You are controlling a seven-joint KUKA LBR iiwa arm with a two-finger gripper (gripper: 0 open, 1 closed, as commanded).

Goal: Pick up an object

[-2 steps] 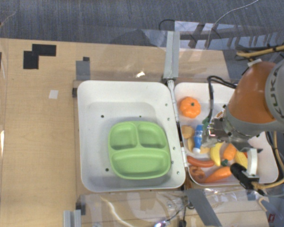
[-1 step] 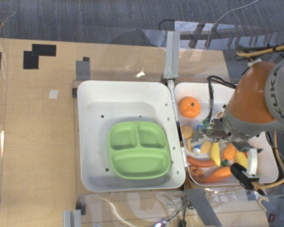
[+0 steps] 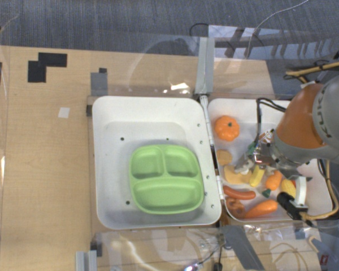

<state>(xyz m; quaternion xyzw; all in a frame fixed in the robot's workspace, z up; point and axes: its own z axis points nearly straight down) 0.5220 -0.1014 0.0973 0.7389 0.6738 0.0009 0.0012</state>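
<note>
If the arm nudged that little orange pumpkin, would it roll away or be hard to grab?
The pumpkin looks round and smooth, so a nudge would probably roll it. It sits apart from the other toys in the right bin, with space to travel. Its glossy skin might slip between fingers.

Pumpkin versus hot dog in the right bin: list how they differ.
The pumpkin is round and orange; the hot dog is long, thin and red. The pumpkin sits apart near the bin's far end; the hot dog lies crowded among other toy foods at the near end. Both lie in the right bin.

Wooden bench (image 3: pixel 39 168) bears two white bins (image 3: pixel 107 151), side by side.
</note>
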